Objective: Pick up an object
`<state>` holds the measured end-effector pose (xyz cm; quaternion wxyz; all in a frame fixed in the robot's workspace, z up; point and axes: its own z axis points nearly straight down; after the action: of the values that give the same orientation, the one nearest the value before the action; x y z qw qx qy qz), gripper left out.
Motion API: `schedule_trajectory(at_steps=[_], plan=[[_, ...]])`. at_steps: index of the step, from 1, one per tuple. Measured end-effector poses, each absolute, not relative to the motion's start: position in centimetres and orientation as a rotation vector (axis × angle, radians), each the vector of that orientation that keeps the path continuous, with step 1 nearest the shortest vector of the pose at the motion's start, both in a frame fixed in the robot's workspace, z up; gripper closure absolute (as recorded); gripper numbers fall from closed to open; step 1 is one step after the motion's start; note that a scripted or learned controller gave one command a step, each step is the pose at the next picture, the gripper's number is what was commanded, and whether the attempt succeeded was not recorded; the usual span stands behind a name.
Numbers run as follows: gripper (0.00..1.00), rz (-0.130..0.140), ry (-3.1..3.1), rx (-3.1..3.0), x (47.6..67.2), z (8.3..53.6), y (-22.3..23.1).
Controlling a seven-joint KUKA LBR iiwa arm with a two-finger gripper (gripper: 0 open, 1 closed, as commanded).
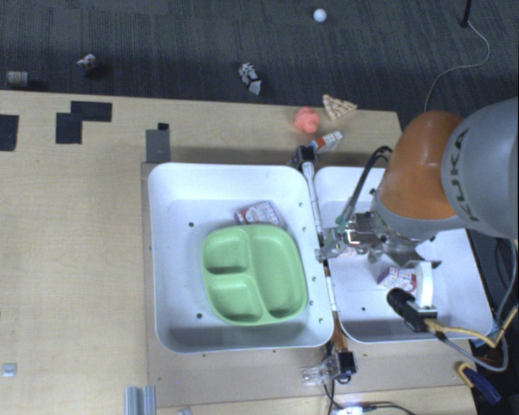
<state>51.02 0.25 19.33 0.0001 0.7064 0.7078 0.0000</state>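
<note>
Packet (403,280) in rt bin (462,316), just beside jaws (381,253).

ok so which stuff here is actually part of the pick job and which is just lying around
Part of the job:
- gripper
- small packet in the right bin
- green divided tray and wrapper in the left bin

Lying about:
- pink ball
- wedge-shaped toy
- white ball on the carpet

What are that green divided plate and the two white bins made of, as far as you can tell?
The green plate looks like moulded plastic, matte: even pale colour, soft rounded dividers, no sharp glare. The left bin and right bin look like thin formed plastic too, smooth and slightly glossy, with rounded corners and soft shading on the walls. Coated metal cannot be ruled out.
</note>
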Motion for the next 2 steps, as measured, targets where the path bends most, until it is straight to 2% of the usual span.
schedule_trajectory(at_steps=[2], plan=[[0.00, 0.003, 2.223, 2.218, 51.07, 19.39, 0.30]])
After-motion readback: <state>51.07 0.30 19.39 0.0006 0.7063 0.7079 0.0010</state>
